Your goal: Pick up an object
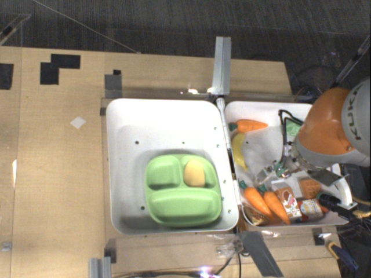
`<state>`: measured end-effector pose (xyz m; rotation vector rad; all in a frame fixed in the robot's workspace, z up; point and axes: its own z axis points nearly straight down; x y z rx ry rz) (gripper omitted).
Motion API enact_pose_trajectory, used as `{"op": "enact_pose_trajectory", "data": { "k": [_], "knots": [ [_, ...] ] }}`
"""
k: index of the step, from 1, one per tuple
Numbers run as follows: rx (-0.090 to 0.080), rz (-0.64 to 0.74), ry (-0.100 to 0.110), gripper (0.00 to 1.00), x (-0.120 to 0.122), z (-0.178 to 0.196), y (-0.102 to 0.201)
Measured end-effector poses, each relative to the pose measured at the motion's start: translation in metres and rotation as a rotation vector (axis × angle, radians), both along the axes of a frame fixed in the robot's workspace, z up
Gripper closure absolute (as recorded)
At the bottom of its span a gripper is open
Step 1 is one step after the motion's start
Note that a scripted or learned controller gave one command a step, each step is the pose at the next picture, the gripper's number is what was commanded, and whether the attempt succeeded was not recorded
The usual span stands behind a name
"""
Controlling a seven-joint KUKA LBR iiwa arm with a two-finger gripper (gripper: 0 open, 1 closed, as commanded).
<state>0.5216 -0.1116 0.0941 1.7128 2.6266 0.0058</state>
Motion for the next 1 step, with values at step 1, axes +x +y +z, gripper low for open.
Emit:
{"op": "enact_pose_trajectory", "data": {
  "k": [1],
  "knots": [
    [-0.001, 0.168, 0.000, 0.00, 0.0567, 0.0332, 0.0154]
  ]
}}
